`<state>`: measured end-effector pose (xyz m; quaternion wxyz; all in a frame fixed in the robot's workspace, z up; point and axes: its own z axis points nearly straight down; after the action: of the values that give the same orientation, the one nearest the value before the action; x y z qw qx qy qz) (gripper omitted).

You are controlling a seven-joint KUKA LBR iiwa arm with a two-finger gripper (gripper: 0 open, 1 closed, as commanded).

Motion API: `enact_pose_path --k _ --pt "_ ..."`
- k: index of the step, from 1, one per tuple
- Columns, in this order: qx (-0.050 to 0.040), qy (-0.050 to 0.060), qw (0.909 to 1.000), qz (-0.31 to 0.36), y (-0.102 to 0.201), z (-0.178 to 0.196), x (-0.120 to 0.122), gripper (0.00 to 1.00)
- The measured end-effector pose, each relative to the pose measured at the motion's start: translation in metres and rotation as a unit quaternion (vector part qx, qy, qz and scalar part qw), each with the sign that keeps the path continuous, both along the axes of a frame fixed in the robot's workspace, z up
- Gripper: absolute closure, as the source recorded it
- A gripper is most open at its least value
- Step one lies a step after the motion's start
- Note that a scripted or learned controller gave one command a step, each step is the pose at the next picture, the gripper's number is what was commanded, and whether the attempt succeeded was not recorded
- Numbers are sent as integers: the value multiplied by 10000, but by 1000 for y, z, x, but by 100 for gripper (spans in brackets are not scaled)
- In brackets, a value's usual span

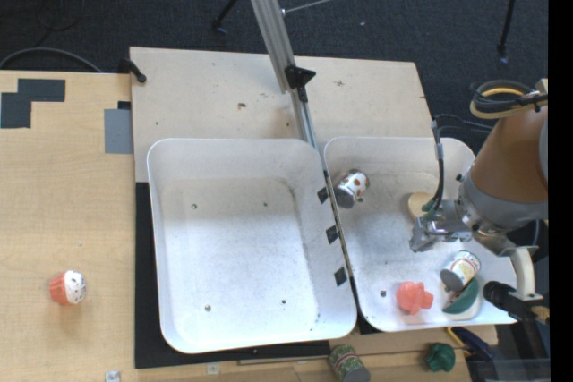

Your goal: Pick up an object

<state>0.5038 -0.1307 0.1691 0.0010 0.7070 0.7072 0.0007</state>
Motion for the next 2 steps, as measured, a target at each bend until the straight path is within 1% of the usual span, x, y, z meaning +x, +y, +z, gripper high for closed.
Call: enact_pose_path --k 1,2 --pt "-1 -4 10000 5 -1 53 1 100" --pt "12 17 10000 21 49 63 -1 100"
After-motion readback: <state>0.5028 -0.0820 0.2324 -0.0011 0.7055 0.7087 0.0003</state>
